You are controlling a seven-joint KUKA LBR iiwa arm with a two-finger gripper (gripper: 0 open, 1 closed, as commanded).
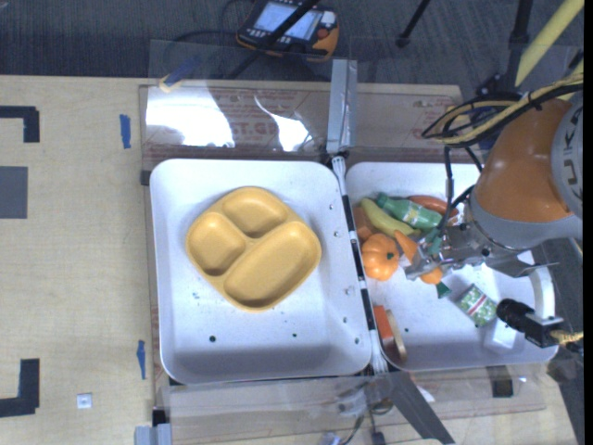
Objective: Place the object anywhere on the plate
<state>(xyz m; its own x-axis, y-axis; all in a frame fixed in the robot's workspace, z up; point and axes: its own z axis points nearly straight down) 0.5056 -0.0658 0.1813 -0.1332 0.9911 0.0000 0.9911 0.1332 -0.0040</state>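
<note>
A yellow three-compartment plate (254, 247) lies in the left bin (185, 341). The right bin (435, 341) holds a pile of toy food: an orange pumpkin-like fruit (379, 256), a yellow banana (377, 216), a green bottle (409, 212) and a red-orange piece (428, 202). My gripper (432, 261) is down in the right bin, just right of the orange fruit, among the pile. Its metal tip is cluttered by the objects around it. A small green-and-white packet (474, 304) lies just below and right of the gripper.
A red and brown item (386, 330) rests against the right bin's left wall near the front. A black handheld pendant (287, 26) sits beyond the bins. A clear divider wall (339, 109) stands behind the bins. Cables hang over the arm's orange band (523, 170).
</note>
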